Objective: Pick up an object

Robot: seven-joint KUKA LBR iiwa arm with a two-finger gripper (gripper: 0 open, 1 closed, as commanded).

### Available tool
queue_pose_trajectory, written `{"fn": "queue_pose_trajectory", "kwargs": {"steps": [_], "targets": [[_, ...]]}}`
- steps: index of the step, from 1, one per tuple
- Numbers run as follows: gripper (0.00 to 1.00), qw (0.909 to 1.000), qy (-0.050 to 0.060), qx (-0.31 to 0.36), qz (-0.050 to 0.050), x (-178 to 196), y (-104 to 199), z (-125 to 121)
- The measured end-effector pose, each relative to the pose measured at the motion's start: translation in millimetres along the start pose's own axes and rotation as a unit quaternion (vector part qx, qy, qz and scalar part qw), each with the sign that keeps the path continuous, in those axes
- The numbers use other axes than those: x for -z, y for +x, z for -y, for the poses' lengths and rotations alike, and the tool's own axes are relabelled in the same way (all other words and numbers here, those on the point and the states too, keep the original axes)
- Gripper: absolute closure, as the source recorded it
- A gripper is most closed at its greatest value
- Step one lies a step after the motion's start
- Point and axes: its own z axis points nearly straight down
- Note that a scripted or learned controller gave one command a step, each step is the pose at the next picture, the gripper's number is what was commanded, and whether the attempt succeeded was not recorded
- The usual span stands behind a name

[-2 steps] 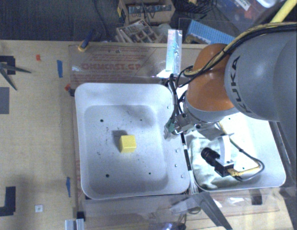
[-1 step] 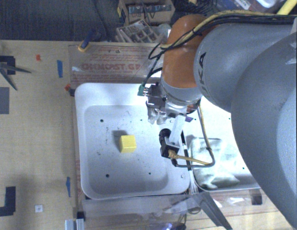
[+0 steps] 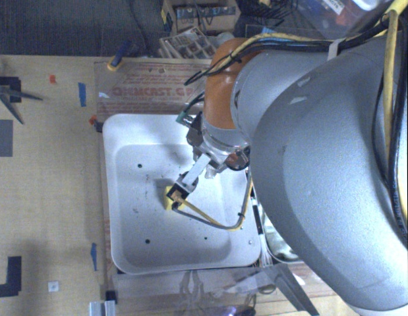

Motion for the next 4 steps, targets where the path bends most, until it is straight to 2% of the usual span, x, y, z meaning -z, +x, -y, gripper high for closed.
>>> {"fn": "queue_pose_trajectory", "kwargs": {"steps": [1,2,3,4], "targets": [[1.0,0.9755,-0.001,-0.22,-0.001,52,-1,-27],[1.0,0.9213,-0.001,-0.389,-0.003,-62,12,-24],[1.0,0.9206,-0.002,-0.391,-0.004,65,55,-10],[1.0,0.98,0.0,-0.199,0.0,162,-2,21]]}}
